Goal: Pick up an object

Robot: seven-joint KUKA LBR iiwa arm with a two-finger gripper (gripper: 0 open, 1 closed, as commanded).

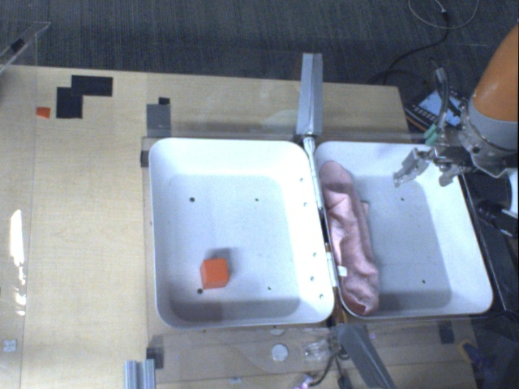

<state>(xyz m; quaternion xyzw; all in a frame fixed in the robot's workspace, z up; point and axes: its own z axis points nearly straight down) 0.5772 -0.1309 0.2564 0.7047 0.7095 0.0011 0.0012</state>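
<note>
A small orange block (215,273) lies in the left bin (170,217), near its front left corner. A rolled pink cloth (350,237) stretches along the left wall of the right bin (454,294), from back to front. My gripper (426,173) hangs over the back right part of the right bin, well to the right of the cloth and above it. Its fingers (404,172) are spread apart with nothing between them.
A grey metal divider post (310,96) stands at the back between the two bins. Black and orange markers (77,96) sit on the wooden bench at the far left. Cables (438,14) trail on the dark floor behind the arm.
</note>
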